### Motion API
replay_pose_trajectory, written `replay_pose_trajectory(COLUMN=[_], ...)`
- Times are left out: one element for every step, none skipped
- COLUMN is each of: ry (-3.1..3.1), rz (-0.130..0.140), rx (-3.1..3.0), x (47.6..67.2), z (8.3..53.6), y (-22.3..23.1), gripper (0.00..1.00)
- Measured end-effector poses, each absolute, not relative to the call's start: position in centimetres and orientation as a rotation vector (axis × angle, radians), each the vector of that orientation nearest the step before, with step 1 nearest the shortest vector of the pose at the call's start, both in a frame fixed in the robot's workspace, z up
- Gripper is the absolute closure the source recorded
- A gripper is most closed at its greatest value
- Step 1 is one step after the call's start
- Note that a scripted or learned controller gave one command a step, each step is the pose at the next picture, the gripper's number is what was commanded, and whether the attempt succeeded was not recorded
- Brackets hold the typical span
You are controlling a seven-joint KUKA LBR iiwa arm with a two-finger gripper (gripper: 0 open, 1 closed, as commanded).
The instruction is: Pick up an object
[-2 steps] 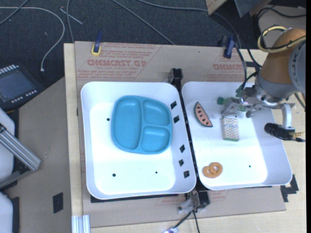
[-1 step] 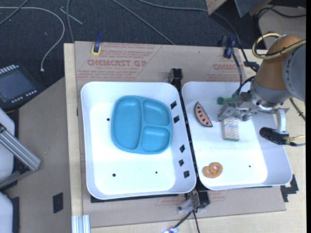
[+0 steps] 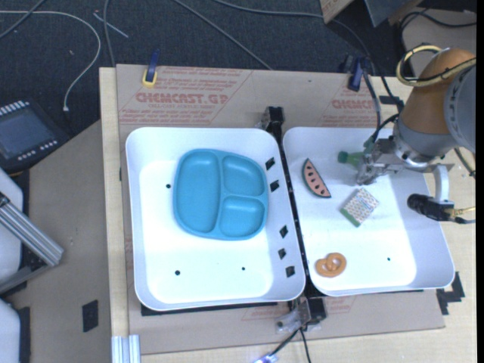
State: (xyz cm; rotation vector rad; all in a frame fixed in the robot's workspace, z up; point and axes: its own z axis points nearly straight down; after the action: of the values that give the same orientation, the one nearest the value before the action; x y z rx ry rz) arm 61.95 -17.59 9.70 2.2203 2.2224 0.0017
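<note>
**Gripper low over right bin, nothing seen held**

Landmark: the packet (image 3: 360,205), a small checkered green-and-white piece lying flat and tilted on the floor of the right bin (image 3: 423,278).

- Gripper (image 3: 369,171): just past the packet toward the top of the view, close to it. Contact with the packet cannot be told. Jaws: cannot tell whether apart or together, the wrist hides them.
- Arm (image 3: 427,112): reaches in from the packet's right, orange band above the wrist.
- Green piece (image 3: 345,157): up and left of the packet, right at the gripper's left side. Whether it is gripped cannot be told.
- Slice (image 3: 316,178), watermelon: left of the packet and slightly up, near the bin's left wall, apart from the packet.
- Pretzel (image 3: 330,264): down and left of the packet, well apart, near the bin's lower left corner.
- Left bin (image 3: 151,263): far left of the packet, holding a blue divided plate (image 3: 221,195).
</note>
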Motion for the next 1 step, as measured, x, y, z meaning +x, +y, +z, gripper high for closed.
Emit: replay_pose_trajectory(ry=[2.217], rz=[0.005], rx=[2.217], x=[61.57], z=[15.53], y=[-18.41], gripper=[1.0])
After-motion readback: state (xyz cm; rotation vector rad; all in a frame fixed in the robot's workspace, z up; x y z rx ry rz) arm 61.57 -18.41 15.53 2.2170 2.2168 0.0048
